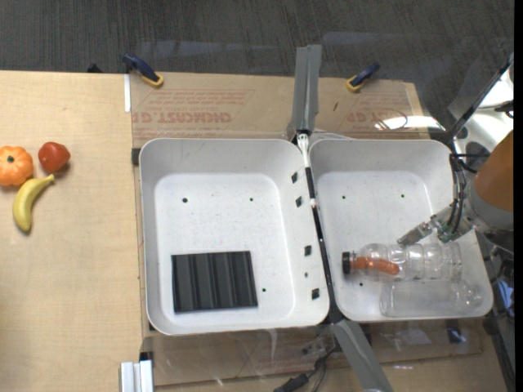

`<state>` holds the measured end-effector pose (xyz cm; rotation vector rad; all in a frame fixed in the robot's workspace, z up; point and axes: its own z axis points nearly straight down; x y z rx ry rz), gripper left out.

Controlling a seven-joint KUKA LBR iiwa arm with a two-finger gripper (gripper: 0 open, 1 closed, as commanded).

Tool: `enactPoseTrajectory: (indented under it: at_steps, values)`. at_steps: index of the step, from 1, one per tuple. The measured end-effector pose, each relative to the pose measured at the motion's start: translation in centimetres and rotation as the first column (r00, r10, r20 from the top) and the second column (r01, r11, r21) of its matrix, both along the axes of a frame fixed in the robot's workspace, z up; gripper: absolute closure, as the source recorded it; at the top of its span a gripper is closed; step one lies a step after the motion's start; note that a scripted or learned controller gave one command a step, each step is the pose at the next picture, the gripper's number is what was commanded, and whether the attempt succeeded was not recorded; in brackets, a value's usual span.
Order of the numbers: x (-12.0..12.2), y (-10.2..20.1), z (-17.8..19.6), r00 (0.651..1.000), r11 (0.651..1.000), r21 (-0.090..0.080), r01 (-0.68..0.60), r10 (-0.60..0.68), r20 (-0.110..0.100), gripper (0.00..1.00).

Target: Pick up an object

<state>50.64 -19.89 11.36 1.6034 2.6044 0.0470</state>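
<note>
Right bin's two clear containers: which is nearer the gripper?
The clear bottle with the dark cap, lying on its side just under the gripper. The clear cup lies farther, against the bin's front wall.

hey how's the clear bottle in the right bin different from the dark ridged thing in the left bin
The clear bottle is see-through with a dark cap and something orange inside; the ridged panel is opaque dark grey. The bottle is rounded and lies on its side, cap pointing left; the panel is a flat rectangle. The hand is right by the bottle, away from the panel. Both rest on bin floors.

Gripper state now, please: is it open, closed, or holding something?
Gripper: cannot be told; it hangs over the right bin, just above the clear bottle.
</note>
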Motion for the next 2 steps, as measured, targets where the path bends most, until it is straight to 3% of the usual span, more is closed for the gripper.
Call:
enactPoseTrajectory:
  at_steps: [1, 2]
  values:
    - [0.8, 9.4, -1.3, 0.978, 0.98, 0.006, -0.201, 0.201, -0.049, 0.0]
    - [-0.8, 9.9, -0.7, 0.988, 0.989, -0.001, -0.151, 0.15, -0.02, 0.0]
